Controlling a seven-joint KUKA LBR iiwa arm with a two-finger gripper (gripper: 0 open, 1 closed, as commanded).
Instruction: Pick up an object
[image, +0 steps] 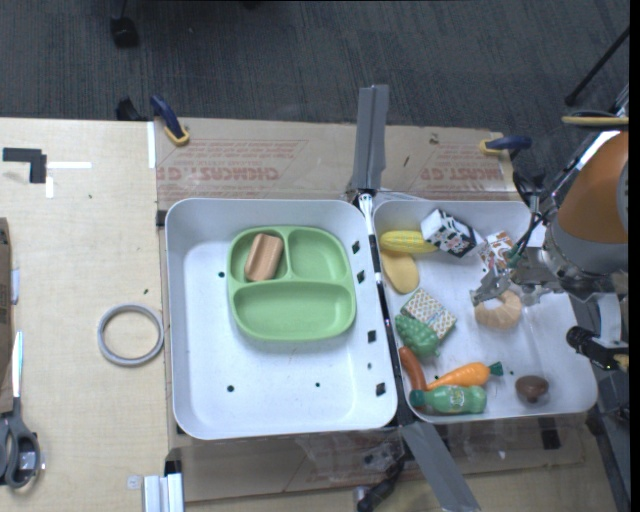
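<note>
My gripper (497, 288) hangs low in the right bin (560, 345), right over the top edge of a beige bread roll (500, 316). Whether it touches the roll I cannot tell. A small red and white packet (497, 246) lies just behind it. Further left in this bin are a yellow corn cob (405, 242), a black and white carton (449, 233), a checkered box (431, 309) and a green broccoli piece (417, 336). Near the front lie an orange carrot (462, 376), a green bottle (451, 400) and a small brown lump (532, 388).
The left bin (200, 350) holds a green divided plate (293, 310) with a tan bun (263, 257) in one compartment. A grey tape ring (131, 333) and scissors (18, 440) lie on the bench to the left. A metal divider (372, 140) stands between the bins.
</note>
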